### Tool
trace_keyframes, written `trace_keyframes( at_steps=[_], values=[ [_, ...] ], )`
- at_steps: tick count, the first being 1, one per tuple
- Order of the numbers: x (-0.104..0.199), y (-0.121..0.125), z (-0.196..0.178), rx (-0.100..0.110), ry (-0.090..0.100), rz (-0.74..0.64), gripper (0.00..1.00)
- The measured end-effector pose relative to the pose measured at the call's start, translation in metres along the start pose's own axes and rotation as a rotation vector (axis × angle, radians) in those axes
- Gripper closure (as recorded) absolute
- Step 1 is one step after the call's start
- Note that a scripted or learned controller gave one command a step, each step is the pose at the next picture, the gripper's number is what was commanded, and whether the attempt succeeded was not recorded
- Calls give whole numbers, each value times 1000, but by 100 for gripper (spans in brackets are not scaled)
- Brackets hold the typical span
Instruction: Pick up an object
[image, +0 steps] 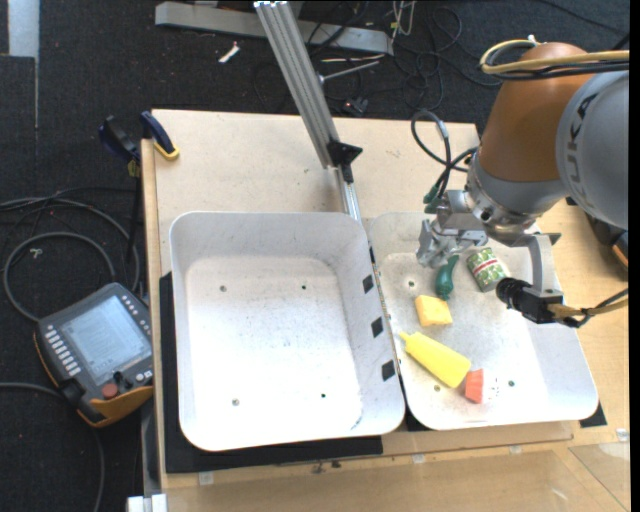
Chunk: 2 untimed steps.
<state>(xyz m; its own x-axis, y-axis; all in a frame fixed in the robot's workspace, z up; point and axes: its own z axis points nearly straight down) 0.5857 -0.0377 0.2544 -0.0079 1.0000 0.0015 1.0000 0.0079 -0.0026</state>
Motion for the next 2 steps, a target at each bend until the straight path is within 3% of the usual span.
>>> trace_keyframes(
  at_steps=[2],
  values=[
    [99, 13, 12, -1, -1, 0, 100]
  ],
)
